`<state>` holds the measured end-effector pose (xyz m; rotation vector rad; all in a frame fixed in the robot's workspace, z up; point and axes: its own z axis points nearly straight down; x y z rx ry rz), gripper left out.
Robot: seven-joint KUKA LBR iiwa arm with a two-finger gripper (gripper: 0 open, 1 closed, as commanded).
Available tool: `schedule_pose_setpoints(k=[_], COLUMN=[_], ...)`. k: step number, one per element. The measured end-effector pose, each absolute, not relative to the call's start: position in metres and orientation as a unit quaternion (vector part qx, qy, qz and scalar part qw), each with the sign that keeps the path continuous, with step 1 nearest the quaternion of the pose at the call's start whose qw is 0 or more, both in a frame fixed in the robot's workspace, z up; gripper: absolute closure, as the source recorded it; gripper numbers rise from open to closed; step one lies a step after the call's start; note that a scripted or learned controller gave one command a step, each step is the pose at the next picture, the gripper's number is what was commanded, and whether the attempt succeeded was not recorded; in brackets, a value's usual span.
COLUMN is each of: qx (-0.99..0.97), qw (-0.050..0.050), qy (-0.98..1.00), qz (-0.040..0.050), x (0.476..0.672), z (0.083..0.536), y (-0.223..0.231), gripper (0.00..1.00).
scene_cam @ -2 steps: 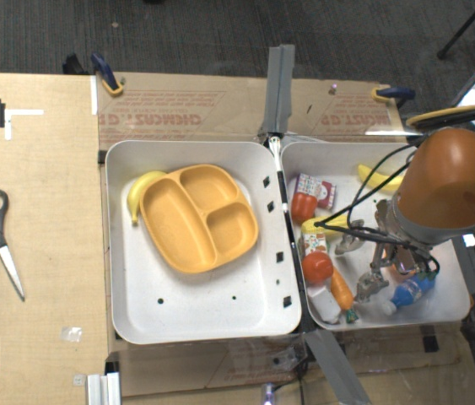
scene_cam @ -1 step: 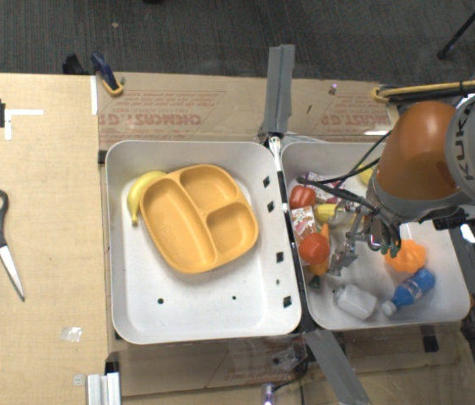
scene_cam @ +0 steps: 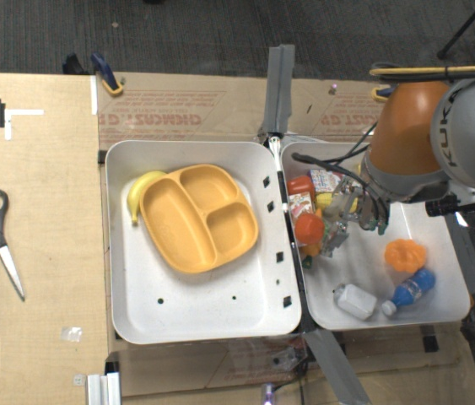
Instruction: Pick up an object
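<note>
The hand is lowered into the right bin over the clustered packets, positioned for a pick; its grip state cannot be determined.

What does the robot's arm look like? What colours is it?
The arm is big and rounded, with smooth grey shells and a shiny orange band above the wrist. Dark letters are printed on the grey part. Thin black cables run along the wrist. At the end sits a small gripper made of dark and silvery metal parts.
</note>
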<state>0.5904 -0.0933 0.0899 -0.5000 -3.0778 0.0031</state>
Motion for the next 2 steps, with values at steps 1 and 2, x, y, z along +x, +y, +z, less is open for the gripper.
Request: schedule_pose_setpoints(k=[1,2], qx=[-0.214,-0.199], qw=[0.042,-0.003], qy=[-0.976,-0.98], qz=[0.0024,0.0004], x=[0.613,0.65], z=[0.088,0.095], y=[-0.097,-0.154], gripper=[0.0,0.0])
